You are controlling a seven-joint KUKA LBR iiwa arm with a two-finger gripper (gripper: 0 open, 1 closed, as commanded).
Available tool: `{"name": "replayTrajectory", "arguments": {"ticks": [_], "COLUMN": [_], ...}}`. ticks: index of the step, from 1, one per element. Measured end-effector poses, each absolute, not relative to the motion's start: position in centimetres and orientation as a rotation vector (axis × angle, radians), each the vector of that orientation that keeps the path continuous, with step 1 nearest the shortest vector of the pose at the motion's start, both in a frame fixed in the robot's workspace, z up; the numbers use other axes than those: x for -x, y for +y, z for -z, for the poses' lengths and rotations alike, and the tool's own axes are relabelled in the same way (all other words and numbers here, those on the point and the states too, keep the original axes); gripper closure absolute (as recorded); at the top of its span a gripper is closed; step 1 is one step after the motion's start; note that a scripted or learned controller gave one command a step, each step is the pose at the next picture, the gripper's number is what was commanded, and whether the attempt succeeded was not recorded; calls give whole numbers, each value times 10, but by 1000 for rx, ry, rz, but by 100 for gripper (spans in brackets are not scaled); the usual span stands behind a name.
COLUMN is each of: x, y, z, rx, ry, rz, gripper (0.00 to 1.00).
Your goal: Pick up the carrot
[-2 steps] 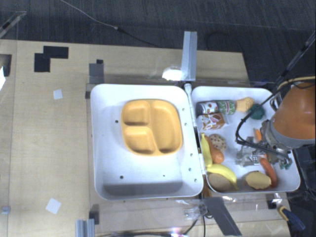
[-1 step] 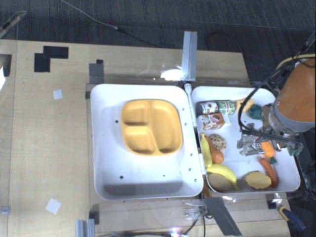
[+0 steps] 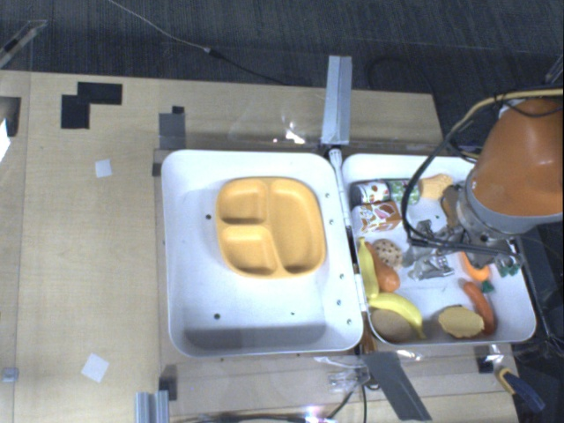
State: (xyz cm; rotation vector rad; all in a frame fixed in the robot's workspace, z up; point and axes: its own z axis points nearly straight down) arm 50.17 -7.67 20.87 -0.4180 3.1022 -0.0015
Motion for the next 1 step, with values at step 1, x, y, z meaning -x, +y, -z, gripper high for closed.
{"name": "replayTrajectory", "arguments": {"ticks": [1], "x": [-507], "y": [-118], "z": [-91], "rx": [609], "ry": [3060], "rz": [12], "gripper": [100]}}
